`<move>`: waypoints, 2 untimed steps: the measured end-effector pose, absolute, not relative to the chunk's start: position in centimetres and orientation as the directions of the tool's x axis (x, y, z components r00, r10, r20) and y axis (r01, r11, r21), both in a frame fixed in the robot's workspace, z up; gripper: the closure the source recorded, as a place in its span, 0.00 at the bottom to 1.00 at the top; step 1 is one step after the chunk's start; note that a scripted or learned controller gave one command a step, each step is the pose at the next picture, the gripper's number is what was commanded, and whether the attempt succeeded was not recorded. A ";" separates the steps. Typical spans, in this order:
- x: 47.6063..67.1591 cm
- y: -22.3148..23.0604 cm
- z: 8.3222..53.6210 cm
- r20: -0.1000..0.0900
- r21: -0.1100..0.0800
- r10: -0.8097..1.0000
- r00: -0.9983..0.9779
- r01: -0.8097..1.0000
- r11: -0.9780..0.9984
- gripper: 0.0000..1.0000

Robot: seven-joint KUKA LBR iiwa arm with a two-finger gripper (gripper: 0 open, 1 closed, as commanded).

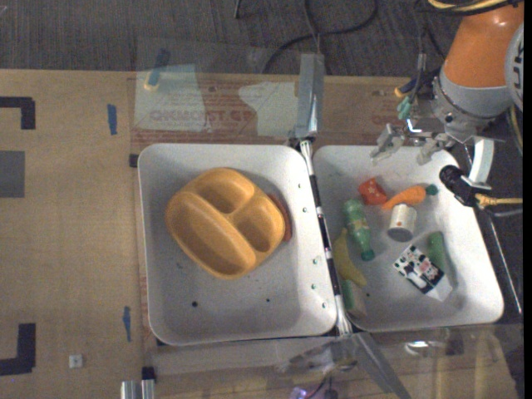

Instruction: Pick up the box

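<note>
Toward the near right corner of the right bin I see the box, a small flat carton with a black-and-white printed face, its long axis running diagonally from upper left to lower right. A green item lies just beside its upper right edge; what it is I cannot make out. My gripper hangs above the bin's far edge, well apart from the box, fingers spread with nothing between them. A carrot, a white cup, a green bottle and a banana lie between. The left bin holds a yellow divided plate.
</note>
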State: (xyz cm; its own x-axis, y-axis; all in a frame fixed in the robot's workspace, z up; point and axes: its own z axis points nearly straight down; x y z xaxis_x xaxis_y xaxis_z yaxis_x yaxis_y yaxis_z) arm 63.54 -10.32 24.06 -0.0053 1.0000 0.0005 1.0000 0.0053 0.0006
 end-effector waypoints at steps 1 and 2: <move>65.7 -3.7 18.5 0.001 0.000 0.997 -0.072 0.997 0.072 0.00; 62.7 -6.0 18.5 0.001 0.000 0.999 -0.036 0.999 0.036 0.00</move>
